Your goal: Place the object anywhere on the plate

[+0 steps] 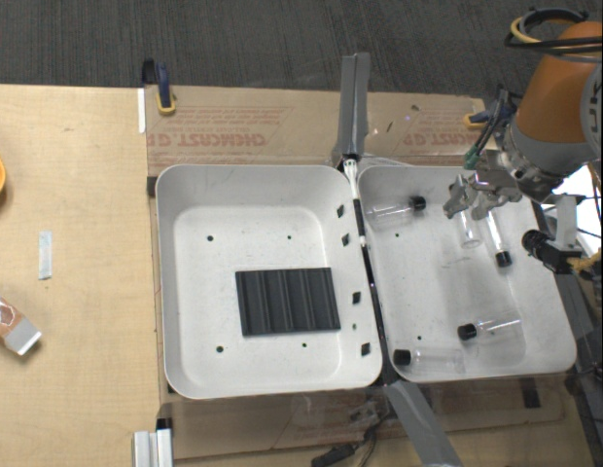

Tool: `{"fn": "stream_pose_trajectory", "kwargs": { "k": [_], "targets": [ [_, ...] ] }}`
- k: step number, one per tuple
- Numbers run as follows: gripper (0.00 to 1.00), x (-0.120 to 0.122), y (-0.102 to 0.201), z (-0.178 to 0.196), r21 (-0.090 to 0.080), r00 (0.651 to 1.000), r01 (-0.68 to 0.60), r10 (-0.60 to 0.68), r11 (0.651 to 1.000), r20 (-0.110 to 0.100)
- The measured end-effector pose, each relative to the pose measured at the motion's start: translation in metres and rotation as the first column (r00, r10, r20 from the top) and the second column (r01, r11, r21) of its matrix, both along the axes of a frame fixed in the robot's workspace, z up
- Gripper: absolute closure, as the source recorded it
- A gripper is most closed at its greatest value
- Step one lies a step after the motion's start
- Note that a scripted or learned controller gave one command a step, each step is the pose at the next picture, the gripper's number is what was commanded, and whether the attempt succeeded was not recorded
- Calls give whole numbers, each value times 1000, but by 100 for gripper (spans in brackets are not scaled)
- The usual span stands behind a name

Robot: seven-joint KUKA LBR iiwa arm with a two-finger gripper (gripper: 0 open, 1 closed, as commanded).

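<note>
Camera view: clear vials, slippery odds

Nearest us, two clear vials (pixel 489 328) lie in the right bin (pixel 545 358); the dark plate (pixel 287 300) sits left. Farther back, our gripper (pixel 474 200) hovers over another vial (pixel 497 238), its closure unreadable. We fear a glancing miss.

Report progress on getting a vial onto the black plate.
Done: nothing; the black ribbed plate in the left bin carries nothing. In hand: the gripper hangs over the right bin, near a clear vial; a grasp cannot be confirmed. Left: grasp, carry across, set down.
</note>
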State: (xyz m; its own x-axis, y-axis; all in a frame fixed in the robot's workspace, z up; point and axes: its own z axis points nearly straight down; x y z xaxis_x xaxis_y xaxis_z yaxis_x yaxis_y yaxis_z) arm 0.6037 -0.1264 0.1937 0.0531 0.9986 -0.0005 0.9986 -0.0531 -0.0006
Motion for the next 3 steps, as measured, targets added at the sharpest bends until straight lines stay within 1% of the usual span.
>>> {"fn": "stream_pose_trajectory", "kwargs": {
  "k": [1,2,3],
  "targets": [
    [100,-48,94,131,-1,998,-55,55,998,-1],
    [100,-73,178,146,-1,987,-158,158,987,-2],
    [100,-126,237,106,0,885,-466,466,885,-4]
  ]
}}
